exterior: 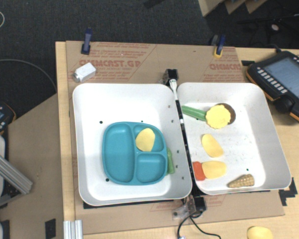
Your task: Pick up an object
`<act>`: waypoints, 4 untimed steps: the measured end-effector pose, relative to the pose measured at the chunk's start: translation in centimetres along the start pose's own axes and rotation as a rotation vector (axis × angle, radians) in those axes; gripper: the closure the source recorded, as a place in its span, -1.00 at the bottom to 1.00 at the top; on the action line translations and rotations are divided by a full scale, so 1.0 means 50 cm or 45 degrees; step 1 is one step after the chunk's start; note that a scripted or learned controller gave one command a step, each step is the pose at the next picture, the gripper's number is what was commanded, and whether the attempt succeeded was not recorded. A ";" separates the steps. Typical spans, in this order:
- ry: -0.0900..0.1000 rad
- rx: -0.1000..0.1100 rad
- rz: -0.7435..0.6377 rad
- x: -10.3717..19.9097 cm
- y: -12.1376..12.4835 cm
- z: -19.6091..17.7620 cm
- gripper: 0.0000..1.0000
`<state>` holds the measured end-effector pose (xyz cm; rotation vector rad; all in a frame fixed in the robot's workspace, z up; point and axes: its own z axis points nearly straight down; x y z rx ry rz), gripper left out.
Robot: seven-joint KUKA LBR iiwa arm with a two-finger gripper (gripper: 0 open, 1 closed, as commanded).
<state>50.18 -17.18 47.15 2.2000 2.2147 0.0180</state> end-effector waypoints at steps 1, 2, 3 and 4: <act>0.011 0.039 0.010 0.004 -0.052 0.177 1.00; 0.008 0.033 0.014 -0.108 -0.046 0.256 1.00; 0.001 0.009 0.001 -0.026 -0.027 0.028 1.00; 0.012 0.040 0.007 0.022 -0.039 0.238 1.00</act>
